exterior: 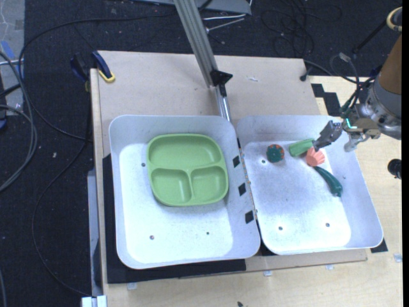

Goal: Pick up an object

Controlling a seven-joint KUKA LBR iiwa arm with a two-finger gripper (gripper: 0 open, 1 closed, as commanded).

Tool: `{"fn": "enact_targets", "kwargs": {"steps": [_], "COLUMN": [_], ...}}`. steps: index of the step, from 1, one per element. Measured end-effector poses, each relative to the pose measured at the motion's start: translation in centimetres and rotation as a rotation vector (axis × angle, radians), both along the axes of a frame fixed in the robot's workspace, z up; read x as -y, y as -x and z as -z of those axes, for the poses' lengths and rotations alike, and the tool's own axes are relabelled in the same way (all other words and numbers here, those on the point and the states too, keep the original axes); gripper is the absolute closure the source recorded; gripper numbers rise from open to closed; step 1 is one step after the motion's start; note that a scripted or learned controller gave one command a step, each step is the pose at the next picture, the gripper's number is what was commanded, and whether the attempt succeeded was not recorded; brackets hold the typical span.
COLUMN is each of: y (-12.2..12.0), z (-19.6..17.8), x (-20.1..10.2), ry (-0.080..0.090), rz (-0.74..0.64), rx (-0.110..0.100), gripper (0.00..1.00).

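The right bin [307, 226] holds a few small objects near its far side. A round green and red ball [275, 153] lies left of a light green piece [300, 148]. A salmon-pink piece [315, 158] touches that green piece, and a teal elongated object [331, 179] lies just below it. My gripper [337, 142] hangs over the bin's far right corner, just right of the pink piece. It is open, and nothing sits between its fingers [326, 135].
The left bin [131, 235] carries a green divided plate [188, 169]. A slanted metal pole [198, 34] rises behind the bins. Cables lie on the dark floor around the bench.
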State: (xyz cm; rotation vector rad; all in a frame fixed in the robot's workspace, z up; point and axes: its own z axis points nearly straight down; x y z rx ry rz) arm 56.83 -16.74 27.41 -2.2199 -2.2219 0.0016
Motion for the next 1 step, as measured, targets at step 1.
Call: {"fn": "enact_targets", "kwargs": {"steps": [1], "y": [-0.03], "z": [-0.06], "x": [0.0], "ry": [0.0], "rz": [0.0], "rx": [0.001], "gripper": [0.0]}}
